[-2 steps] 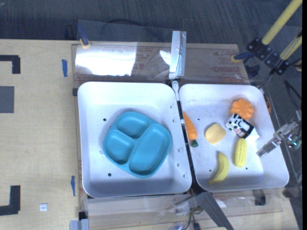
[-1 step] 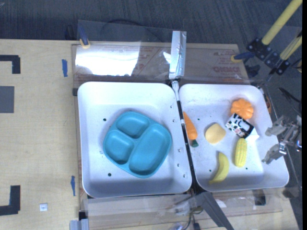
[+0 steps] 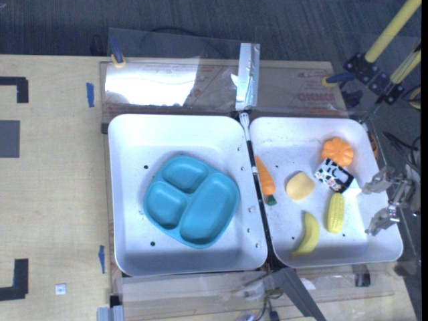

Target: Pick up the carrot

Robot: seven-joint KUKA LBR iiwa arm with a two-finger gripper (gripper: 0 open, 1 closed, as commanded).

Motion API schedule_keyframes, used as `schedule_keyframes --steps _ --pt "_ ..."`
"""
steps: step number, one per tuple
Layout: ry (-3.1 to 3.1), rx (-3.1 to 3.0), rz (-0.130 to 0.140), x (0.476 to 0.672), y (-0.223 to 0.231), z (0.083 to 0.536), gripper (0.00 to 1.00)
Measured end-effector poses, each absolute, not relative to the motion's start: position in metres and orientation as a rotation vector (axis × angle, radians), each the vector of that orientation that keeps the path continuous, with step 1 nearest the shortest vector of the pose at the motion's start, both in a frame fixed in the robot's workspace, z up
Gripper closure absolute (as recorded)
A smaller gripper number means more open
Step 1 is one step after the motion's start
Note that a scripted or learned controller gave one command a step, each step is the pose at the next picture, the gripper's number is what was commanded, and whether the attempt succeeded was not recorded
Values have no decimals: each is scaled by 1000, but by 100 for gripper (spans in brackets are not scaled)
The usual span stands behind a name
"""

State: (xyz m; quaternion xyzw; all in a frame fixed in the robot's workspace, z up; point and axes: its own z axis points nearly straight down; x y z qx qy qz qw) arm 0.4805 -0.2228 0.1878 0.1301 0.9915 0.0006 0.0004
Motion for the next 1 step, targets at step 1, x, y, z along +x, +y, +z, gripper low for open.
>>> schedule_keyframes --steps 1 --pt "3133 29 -2 481 -223 214 0"
